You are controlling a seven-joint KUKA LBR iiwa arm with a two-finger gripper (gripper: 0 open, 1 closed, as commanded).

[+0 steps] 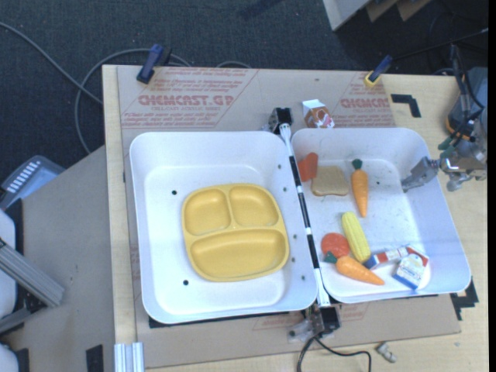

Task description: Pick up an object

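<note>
I see the gripper at the right bin's far right wall, holding nothing; whether its jaws are apart I cannot tell. The carrot lies just beside the bread slice.

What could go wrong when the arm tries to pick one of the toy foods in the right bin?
1. The corn, the tomato, a carrot and the small cartons lie crowded together in the near part of the right bin, so a grasp there may catch two things or push them apart.
2. The gripper is close to the bin's far right wall, so a descent there may touch the wall.
3. The other carrot is slim and may roll away.
</note>
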